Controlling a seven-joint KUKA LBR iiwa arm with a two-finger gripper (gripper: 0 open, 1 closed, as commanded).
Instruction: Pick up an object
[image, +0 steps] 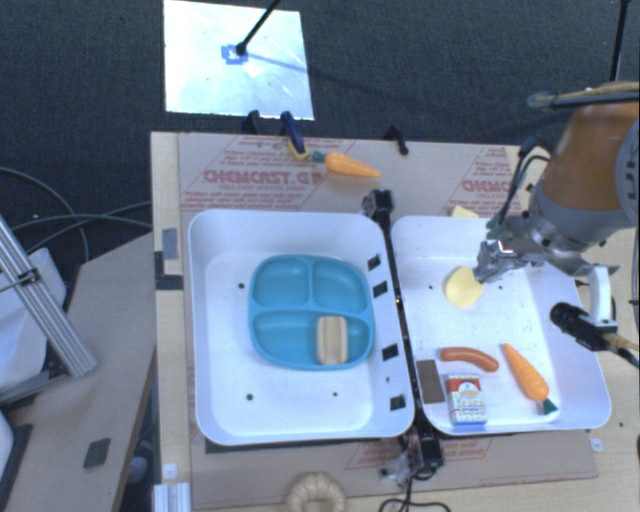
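Note:
In the right bin (580, 410) lie a pale yellow round piece (461, 288), a red sausage (469, 357), an orange carrot (526, 373) and a small red and white box (464, 399). My gripper (489, 263) hangs low over the upper part of that bin, its tip right at the upper right edge of the yellow piece. Whether it touches the piece I cannot tell. The arm's orange band (596, 150) rises above it at the right.
The left bin (215, 300) holds a blue divided plate (300, 290) with a tan bread piece (332, 340) in its lower right compartment. A second carrot (345, 165) lies on the board behind the bins. A dark brown block (430, 381) sits by the bins' divider.

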